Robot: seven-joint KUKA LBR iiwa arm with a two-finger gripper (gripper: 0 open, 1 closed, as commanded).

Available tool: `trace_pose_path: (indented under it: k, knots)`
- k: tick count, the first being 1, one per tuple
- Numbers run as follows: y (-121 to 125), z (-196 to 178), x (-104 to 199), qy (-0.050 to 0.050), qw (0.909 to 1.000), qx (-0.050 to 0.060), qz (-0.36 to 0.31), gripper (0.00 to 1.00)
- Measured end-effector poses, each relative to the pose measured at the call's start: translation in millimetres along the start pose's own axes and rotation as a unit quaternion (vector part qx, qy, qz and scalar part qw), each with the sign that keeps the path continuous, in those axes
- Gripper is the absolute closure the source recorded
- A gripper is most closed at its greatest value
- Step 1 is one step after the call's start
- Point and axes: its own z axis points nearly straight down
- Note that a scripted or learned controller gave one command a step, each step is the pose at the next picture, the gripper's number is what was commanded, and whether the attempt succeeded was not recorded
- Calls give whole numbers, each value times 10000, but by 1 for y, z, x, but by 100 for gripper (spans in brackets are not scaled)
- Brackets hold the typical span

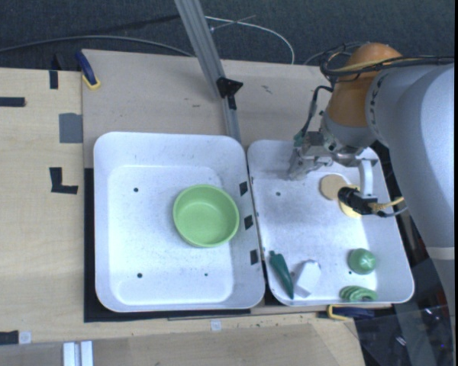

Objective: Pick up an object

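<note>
Tan disc (332,185) at the far end of the right bin (305,227) is probably the easiest target, since the claw (299,163) is parked just beside it, though whether it's released or clenched can't be told from this angle. For a clean grab, the claw should be centred over the disc and lowered square, as flat things get skated past. Green ball (361,260), white block (308,275) and dark green piece (281,274) are kept well apart at the near end, and the green bowl (206,215) is off in the left bin (130,204).
</note>
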Motion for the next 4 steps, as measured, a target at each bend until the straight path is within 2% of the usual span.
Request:
trace_pose_path:
  k: [2,3,4]
  knots:
    - [-7,-123,2,1,10000,-40,12,100]
    - [-6,-149,2,6,10000,-23,11,100]
    - [-29,-135,49,13,10000,4,-4,100]
